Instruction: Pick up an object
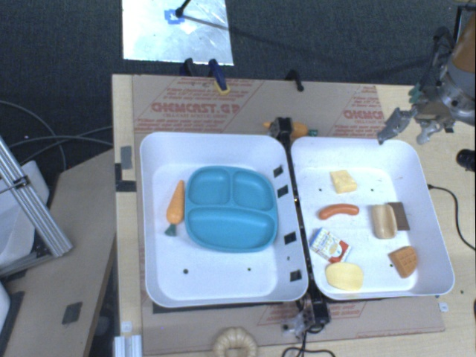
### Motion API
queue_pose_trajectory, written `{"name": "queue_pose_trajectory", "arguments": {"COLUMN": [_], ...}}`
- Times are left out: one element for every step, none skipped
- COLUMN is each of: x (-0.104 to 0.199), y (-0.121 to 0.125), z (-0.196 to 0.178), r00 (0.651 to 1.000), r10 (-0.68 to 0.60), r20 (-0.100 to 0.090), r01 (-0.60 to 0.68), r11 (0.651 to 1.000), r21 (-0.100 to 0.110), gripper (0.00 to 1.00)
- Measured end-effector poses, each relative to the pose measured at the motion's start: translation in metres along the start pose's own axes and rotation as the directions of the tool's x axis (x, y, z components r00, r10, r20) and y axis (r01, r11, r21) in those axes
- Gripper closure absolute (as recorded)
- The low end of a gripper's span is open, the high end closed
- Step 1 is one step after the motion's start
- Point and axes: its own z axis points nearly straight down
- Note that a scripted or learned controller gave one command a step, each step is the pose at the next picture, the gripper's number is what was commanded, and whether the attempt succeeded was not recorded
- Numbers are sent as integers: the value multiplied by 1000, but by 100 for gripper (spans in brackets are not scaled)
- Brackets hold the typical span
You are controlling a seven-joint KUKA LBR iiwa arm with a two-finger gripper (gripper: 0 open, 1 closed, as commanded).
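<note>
**Camera view: hand parked off the far corner, nothing picked yet**

Camera view from above has the hand (405, 125) hanging just outside the far right corner of the right bin (428, 192), at the end of the grey arm (457, 73). Its two fingers stand spread apart with only air between them, so it holds nothing.

Largest first, the table (193, 103) stretches away to the hand's left. The left bin (160, 274) lies well to the hand's left and carries a blue divided plate (230, 207), with a carrot (175, 203) beside that plate's far side from the hand.

The right bin sits directly below and toward the viewer from the hand, and any of its pieces would serve for the pick. Nearest the hand is a yellow cheese cube (343, 181). Further toward the viewer come a sausage (339, 212), a tan scoop-like piece (384, 221) touching a brown block (399, 214), a red and white packet (329, 245), a pale yellow lump (344, 276) just beside the packet, and a bread-coloured wedge (404, 260).

In my judgement the cheese cube is the soundest choice: it is the shortest reach, stands apart from its neighbours, and offers flat sides. The hand should centre over it, keep its fingers wide, descend straight, and close across opposite faces. The packet and lump crowd each other, and the sausage may roll.
</note>
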Motion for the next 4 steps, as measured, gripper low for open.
{"name": "queue_pose_trajectory", "arguments": {"x": [1, -3, -1, 3], "y": [2, 9, 21, 30], "z": [-8, 36, 84, 129], "r00": [1000, 1000, 1000, 1000], "r10": [-3, -2, -6, -7], "r20": [2, 3, 3, 3], "r01": [3, 2, 6, 7], "r11": [1000, 1000, 1000, 1000], "r21": [-12, -11, -12, -10], "gripper": [0, 0, 0, 0]}}
